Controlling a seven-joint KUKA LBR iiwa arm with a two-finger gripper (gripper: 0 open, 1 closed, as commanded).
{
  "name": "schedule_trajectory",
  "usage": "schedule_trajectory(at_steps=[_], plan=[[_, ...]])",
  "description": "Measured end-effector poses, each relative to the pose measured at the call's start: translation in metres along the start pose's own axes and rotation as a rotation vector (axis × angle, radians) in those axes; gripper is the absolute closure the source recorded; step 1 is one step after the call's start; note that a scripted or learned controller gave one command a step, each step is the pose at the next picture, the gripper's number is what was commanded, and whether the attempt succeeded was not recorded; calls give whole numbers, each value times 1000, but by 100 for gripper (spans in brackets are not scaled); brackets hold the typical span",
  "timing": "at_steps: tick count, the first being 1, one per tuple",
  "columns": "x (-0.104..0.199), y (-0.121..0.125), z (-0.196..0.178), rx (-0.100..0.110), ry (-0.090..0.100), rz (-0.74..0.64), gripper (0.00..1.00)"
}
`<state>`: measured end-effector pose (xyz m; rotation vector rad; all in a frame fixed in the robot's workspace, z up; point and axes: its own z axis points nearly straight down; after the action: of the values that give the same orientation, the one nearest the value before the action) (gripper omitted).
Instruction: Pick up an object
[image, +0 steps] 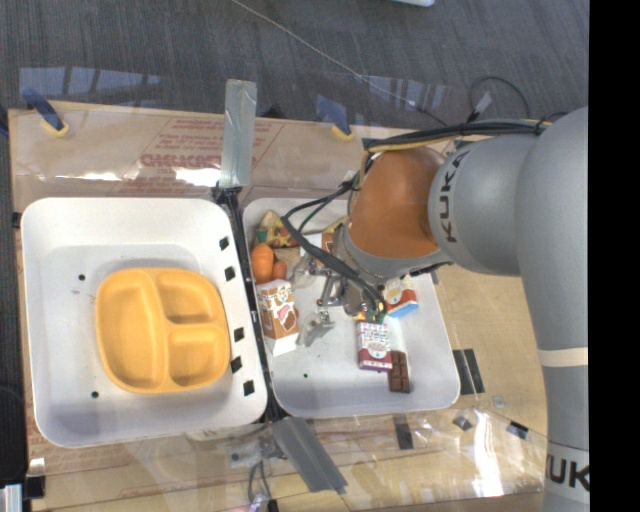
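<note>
Glossy rectangular snack box (375, 344), chocolate bar (399, 371)

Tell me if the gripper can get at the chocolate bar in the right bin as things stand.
Probably yes. The chocolate bar lies flat and uncovered near the right bin's front edge, touching only a small carton; the gripper hangs just left of it.

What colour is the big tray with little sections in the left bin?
Yellow. The sectioned tray shows best in the camera view, lying in the left bin.
</note>
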<state>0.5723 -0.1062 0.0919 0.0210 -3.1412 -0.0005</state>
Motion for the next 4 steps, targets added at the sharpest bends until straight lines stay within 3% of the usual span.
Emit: schedule_trajectory(at_steps=[1,2,3,4], plan=[[-2,1,-11,1,-3,-7,100],[-65,-37,-131,5,-14,-41,100],[43,-28,-96,0,1,13,100],[3,-11,-156,1,-7,55,100]])
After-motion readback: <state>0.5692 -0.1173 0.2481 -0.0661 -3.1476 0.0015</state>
